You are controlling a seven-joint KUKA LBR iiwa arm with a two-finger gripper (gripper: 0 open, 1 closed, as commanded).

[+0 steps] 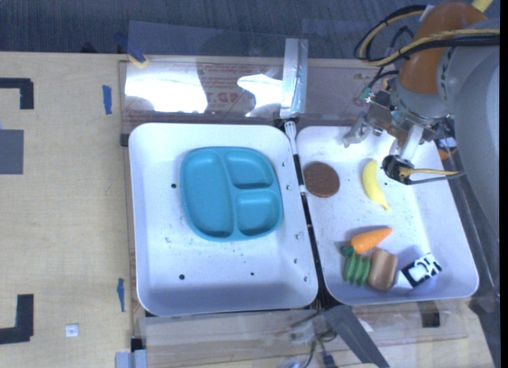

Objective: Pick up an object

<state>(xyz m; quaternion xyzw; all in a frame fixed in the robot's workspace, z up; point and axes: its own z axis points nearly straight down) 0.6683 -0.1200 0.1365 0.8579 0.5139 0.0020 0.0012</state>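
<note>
Banana [373, 182], yellow and slightly curved, lies on the floor of the bin [432, 216] that the arm [432, 65] reaches into. It is just nearward of the jaws, close to them but apart. The jaws hang over the far end of that bin, near its back rim, and are too small and cluttered by cables to tell whether they are open or closed.

A round brown disc [321, 178] lies flat to one side of the jaws, toward the wall between the two bins, level with the banana. Well away from the jaws, at the bin's near end, sits a cluster: an orange carrot [371, 239], a green vegetable [356, 267] touching it, a tan roll [383, 270] against the green one, and a black-and-white cube [421, 270] just beside the roll.

Farther from the jaws, past the dividing wall, the other bin [159, 231] holds a blue divided plate [232, 192]. Both bins sit on the pale wooden counter [55, 200].
</note>
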